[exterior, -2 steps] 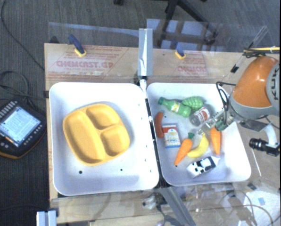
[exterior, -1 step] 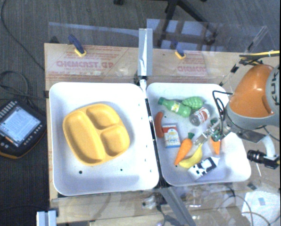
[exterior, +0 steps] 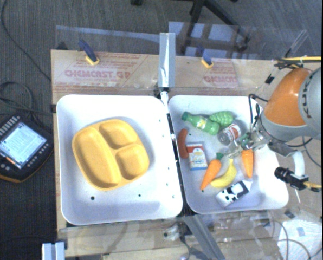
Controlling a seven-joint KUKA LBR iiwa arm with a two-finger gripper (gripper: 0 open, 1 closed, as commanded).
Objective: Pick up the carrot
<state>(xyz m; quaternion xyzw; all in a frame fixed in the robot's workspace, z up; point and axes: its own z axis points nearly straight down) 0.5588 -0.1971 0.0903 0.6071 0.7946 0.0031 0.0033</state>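
The board [exterior: 104,73] behind the bins bears faint red lettering, perhaps "CHEMCAST GP".

Fixed overhead camera, slanted down on both bins [exterior: 118,213].

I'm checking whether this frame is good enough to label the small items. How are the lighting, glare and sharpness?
Camera view: even, soft lighting with faint shadows; the white bins look bright but not blown out; the carrot and banana are slightly soft yet distinguishable; the gripper area is cluttered and blurry.
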